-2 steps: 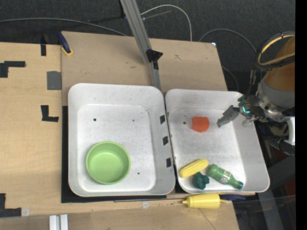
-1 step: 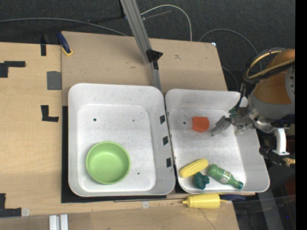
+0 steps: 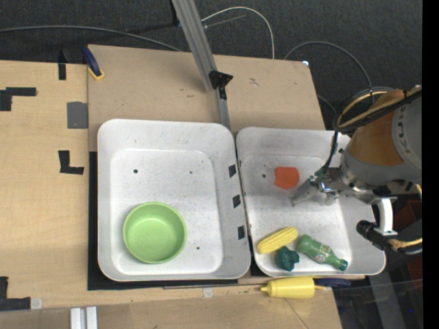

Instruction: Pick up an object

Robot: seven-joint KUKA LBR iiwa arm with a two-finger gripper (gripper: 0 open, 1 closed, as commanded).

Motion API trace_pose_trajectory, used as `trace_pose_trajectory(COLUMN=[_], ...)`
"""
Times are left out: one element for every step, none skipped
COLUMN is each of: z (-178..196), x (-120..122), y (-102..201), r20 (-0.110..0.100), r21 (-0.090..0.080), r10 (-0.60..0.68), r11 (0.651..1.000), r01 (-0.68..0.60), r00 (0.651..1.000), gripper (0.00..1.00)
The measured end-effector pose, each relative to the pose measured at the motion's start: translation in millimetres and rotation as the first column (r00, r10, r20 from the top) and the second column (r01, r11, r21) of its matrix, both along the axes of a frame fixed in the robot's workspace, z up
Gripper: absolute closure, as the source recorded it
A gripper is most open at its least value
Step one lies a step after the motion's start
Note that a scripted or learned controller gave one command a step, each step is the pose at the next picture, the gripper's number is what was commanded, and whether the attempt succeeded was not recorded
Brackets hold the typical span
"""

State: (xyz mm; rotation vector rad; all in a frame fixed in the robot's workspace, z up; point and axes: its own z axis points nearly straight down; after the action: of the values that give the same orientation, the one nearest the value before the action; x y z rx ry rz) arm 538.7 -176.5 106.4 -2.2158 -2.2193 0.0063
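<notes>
I see the gripper (image 3: 306,192) right of centre, its fingers spread and holding nothing, just beside the orange block (image 3: 287,177) in the right bin (image 3: 310,137); closing there, I'd likely nudge it away

So my arm (image 3: 401,149) is chunky grey with a big orange band above the wrist, black and yellowish cables looping over it. The wrist end narrows to small silvery metal bits, with a black-and-white fitting underneath.

Overhead, slanted — both bins (image 3: 233,184)
</notes>
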Motion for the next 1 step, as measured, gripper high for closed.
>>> trace_pose_trajectory(z=[-17.9], x=[0.0], y=[0.3], r20=[0.006], r21=[-0.003], r10=[0.000], r11=[1.000], r01=[0.000], r00=[1.000], gripper=[0.00])
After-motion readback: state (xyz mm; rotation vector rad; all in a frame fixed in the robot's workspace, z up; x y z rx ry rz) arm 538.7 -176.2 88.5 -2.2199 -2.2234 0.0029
